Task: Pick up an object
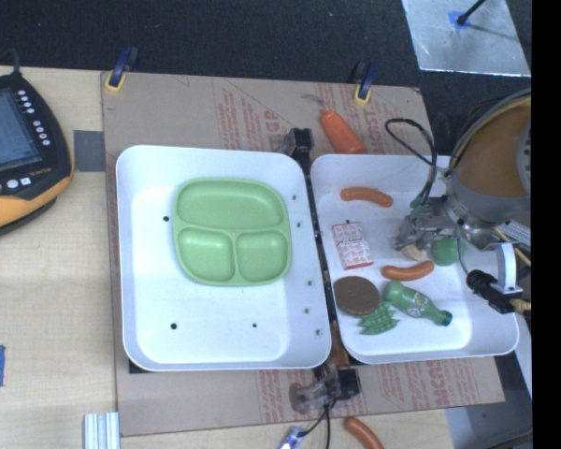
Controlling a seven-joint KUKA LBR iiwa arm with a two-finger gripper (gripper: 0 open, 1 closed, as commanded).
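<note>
From my remote seat, the worry is the gripper: it sits low in the right bin, among several small things packed close together, and I cannot tell from this slanted view whether it is spread or pinching anything. A green round thing lies just right of the gripper, touching or nearly so, and something pale sits just under it. I judge it could catch two things at once, or only nudge one aside and come up with nothing. The black cable looping just beyond the gripper might also snag as the arm rises.

Taking the right bin from its near edge to its far edge: nearest me is a leafy green piece, left of and below the gripper, touching a green bottle lying on its side. A brown disc is just left of those. Closer under the gripper lies an orange sausage, and left of the gripper a pink-patterned card. Beyond the gripper, toward the far rim, lies a second sausage.

The left bin, well left of the gripper, holds a green divided plate with nothing on it that I can see

Any of the right bin's things could serve as the pick; the green round thing looks the likeliest
</note>
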